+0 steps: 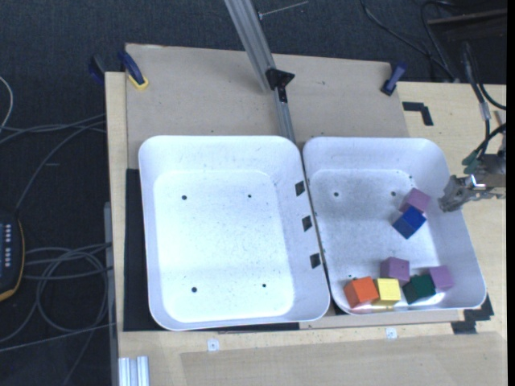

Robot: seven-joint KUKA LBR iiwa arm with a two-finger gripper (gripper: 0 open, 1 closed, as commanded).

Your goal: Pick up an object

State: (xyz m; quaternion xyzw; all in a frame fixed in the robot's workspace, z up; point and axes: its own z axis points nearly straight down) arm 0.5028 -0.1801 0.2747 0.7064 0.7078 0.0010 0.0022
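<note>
No brand, label or readable writing shows on any object, on either bin or on the bench [241, 79]. The gripper [455, 195] sits at the right edge of the view, over the right rim of the right bin [366, 153], and most of the arm behind it is cut off by the frame; it is small and blurred, so I cannot tell how its jaws stand, and no object is visible between them. The objects to pick all lie in the right bin. A purple block [418, 199] rests near the right wall, just beside the gripper, with a blue block [409, 222] touching it on its lower left. Along the near wall sits a cluster: an orange block [362, 290], a yellow block [389, 290] against it, a dark green block [418, 288] next, a second purple block [395, 268] behind the yellow one, and a third purple block [440, 277] at the right end. The bases of this row are partly hidden by the bin's front rim. The left bin [217, 227] shows small dark dots on its floor. A grey metal pole [253, 39] slants in from the top, its upper end cut off. Blue clamps [133, 69] grip the board's far corners, and cables [48, 256] trail on the dark floor at left.
</note>
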